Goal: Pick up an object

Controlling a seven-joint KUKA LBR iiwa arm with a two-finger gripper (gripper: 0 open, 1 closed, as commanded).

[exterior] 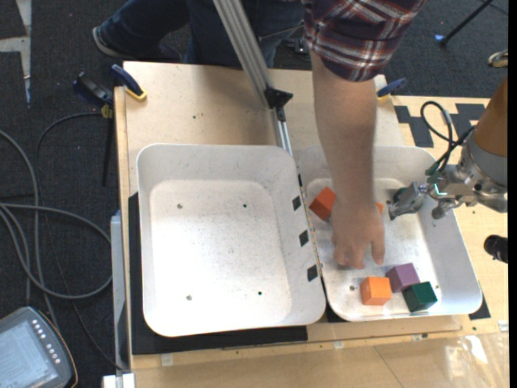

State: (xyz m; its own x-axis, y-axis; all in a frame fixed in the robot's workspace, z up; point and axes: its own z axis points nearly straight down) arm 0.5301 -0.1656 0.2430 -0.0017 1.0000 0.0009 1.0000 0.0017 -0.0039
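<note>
Blocks [376, 290] lie in the right bin [462, 267] beneath a person's hand [357, 241]; whether the fingers [401, 202] are spread, I cannot tell.

A pale wooden table [210, 107] stands on dark carpeted floor [56, 71]. Grey cables [36, 241] loop across the carpet at the left, and the corner of a screened device [32, 354] lies at the lower left. A slanted metal rail [242, 39] crosses the tabletop, with clamps [101, 91] gripping its far corner
</note>
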